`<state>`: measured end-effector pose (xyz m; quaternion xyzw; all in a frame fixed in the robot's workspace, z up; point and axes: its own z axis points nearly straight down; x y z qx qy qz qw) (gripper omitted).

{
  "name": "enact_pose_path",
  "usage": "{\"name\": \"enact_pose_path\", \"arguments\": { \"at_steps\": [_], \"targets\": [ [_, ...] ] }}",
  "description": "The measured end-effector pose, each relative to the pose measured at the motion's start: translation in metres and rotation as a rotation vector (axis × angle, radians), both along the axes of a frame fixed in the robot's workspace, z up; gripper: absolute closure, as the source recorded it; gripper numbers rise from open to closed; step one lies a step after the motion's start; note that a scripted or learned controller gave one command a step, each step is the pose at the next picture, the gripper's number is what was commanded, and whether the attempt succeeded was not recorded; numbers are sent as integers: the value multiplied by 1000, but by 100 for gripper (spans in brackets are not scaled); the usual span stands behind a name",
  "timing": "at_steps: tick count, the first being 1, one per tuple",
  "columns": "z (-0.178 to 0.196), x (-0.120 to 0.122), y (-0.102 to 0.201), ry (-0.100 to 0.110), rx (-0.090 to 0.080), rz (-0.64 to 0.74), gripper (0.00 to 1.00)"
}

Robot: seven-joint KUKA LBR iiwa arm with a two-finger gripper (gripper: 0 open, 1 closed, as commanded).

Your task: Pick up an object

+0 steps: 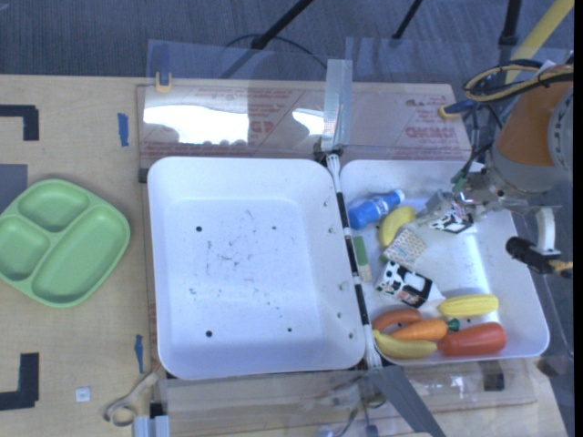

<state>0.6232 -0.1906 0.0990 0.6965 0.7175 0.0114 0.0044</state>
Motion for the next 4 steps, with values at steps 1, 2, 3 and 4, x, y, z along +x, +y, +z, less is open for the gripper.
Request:
{"name": "enact_pose_path", "arguments": {
  "at_steps": [1,2,3,4],
  "targets": [
    [0,-24,-16,-5,-2,367,0],
    [-1,16,-17,23,-4,694,0],
    [56,-31,-28,14,-18,671,0],
    [67,-30,-28,8,-21,670,100]
  ]
}}
